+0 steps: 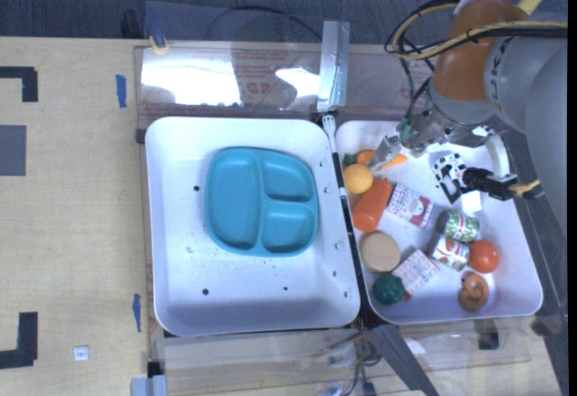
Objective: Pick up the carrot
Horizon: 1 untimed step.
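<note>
Though I could not tell the gripper's [397, 143] state, I judged the carrot [370, 205], beside the yellow ball [358, 179], light, rigid, best pinched mid-length.

The arm [532, 78] is a thick, rounded grey casing with an orange band [469, 56] above the wrist. Black and yellow cables [424, 24] loop around the band. The pincer [397, 146] is small, metallic grey with greenish parts.

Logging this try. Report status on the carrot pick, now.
Two-finger gripper low over right white bin, far-left corner. Small orange carrot just under fingertips, not visibly gripped. Yellow ball and orange bottle crowd close beside.
</note>
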### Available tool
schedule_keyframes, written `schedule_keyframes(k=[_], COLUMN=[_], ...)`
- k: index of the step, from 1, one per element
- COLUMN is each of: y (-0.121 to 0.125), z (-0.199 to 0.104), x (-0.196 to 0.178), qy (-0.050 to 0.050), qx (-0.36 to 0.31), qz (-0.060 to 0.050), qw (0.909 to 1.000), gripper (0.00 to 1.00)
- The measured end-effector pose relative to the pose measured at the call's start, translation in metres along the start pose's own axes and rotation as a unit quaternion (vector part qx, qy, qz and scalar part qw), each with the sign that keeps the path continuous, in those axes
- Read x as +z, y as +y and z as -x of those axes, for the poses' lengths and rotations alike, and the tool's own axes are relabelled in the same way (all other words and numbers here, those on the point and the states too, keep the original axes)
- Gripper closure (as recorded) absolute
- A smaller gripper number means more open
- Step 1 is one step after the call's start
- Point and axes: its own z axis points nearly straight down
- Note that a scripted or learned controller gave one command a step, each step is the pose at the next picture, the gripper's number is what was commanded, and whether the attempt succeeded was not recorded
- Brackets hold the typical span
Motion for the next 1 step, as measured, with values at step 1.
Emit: schedule_keyframes(k=[1], y=[0.0023], z=[-0.0019], x=[-0.0135], qy=[0.003], qx=[-0.001], qz=[0.003], qw=[1.0000], gripper=[1.00])
